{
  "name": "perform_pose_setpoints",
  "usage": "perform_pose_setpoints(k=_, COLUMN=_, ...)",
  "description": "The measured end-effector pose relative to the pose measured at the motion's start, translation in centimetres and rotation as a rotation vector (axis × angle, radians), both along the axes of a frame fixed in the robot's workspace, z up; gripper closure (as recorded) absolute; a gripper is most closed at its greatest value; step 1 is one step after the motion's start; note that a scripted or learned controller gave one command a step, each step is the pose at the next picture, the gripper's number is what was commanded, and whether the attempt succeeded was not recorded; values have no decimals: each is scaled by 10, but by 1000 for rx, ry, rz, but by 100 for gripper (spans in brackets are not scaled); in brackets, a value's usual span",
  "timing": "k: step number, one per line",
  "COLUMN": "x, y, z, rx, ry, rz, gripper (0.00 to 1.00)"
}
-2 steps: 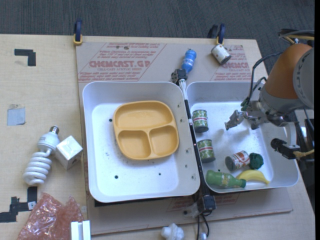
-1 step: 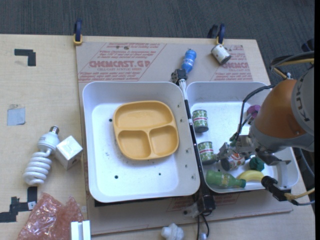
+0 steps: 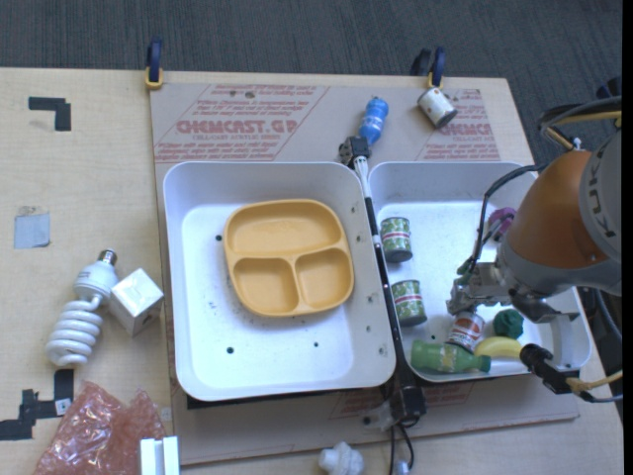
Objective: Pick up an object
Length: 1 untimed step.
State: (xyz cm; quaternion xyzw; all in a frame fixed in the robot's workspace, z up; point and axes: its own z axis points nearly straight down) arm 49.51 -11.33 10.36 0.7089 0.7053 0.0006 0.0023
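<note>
The arm (image 3: 569,221) reaches in from the right over the right bin (image 3: 435,191), its orange band above the bin's right half. The gripper (image 3: 475,300) hangs low over the bin's front right part, directly above a small bottle with a red-and-white label (image 3: 464,332). Whether it is open or closed, and whether it has hold of anything, cannot be told from this angle.

The small bottle lies tilted, its long axis running roughly from the gripper down toward the bin's front edge. Just in front of it lies a green bottle (image 3: 450,357) on its side, long axis left to right along the front wall, with its narrower end pointing right. A yellow banana (image 3: 501,346) lies just right of the small bottle, its long axis also roughly left to right, touching or nearly touching the green bottle's right end. A dark green object (image 3: 509,323) sits just behind the banana.

Further left in the same bin stand two small cans with green labels, one (image 3: 396,238) behind the other (image 3: 407,302), both near the wall shared with the left bin (image 3: 198,265). A pink item (image 3: 502,221) shows near the arm, mostly hidden.

The left bin holds a yellow divided plate (image 3: 289,257).
</note>
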Motion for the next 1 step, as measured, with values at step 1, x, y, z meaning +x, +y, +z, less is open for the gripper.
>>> perform_pose_setpoints(k=1, x=7, y=84, z=89, rx=2, ry=2, rz=5, gripper=100)
